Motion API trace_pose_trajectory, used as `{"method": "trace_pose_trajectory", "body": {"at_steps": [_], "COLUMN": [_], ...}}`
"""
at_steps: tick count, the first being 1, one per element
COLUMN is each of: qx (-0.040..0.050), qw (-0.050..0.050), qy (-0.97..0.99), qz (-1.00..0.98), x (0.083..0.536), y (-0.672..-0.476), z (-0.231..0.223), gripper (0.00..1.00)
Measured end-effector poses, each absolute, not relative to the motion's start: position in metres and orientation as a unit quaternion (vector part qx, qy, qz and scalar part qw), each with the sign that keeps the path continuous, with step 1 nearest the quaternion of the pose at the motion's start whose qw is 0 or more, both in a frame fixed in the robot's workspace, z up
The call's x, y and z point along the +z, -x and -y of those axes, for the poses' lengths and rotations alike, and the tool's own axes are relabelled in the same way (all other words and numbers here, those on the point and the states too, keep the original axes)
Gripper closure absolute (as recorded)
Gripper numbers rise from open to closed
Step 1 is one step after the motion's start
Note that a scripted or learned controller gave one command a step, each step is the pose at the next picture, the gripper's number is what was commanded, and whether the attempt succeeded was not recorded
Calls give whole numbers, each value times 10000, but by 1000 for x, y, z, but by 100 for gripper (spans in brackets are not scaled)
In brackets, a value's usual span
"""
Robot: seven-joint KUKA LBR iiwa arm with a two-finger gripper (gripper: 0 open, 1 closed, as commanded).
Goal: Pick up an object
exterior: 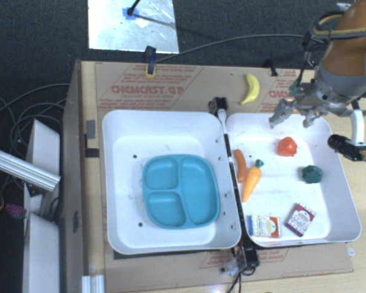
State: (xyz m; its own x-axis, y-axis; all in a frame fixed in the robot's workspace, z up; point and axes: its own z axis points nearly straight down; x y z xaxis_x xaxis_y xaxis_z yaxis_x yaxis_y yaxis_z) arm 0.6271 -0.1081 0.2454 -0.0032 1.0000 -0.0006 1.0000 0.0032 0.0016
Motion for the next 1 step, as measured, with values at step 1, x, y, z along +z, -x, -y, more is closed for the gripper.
{"method": "trace_pose_trajectory", "body": {"at_steps": [1], "qx": [-9], "qw": [10], "qy": [-7068], "qz": [-7074], "x": [194], "y": [-624], "z": [200], "gripper": [0]}}
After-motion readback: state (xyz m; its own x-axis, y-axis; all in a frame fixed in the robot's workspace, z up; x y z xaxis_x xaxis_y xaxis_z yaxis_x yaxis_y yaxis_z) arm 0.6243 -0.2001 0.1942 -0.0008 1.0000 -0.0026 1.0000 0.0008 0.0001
